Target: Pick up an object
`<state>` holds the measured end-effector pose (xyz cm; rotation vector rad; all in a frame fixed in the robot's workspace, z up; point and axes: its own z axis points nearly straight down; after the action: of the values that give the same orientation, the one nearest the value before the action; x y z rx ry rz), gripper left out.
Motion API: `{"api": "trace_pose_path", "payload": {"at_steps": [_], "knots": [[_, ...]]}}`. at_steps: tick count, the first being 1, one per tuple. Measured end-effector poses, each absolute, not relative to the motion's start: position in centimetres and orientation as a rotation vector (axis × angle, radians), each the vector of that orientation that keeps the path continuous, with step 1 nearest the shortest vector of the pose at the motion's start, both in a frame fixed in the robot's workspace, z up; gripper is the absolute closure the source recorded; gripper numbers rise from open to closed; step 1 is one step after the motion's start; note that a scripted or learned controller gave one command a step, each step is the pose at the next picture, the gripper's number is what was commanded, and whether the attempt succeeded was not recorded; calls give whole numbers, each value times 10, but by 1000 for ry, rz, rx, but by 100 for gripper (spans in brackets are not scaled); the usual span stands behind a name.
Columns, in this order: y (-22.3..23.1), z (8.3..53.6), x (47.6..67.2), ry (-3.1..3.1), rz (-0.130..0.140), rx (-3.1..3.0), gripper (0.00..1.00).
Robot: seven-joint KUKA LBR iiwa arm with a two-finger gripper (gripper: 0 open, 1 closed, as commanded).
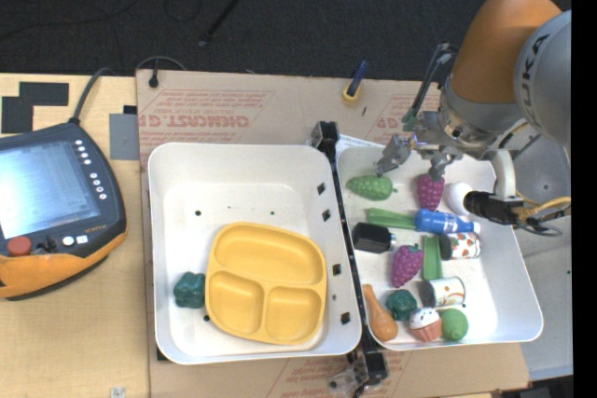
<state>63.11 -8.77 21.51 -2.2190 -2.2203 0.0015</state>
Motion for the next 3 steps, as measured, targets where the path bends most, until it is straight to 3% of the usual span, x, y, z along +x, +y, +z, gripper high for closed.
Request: {"api": "trace_pose_path", "payload": {"at_steps": [1,2,3], "knots": [[-103,107,598,-2227,-8,-2222,0],[-130,117,593,-2223,-2,-2214,0],[-86,89,543,-2220,0,-2228,0]]}}
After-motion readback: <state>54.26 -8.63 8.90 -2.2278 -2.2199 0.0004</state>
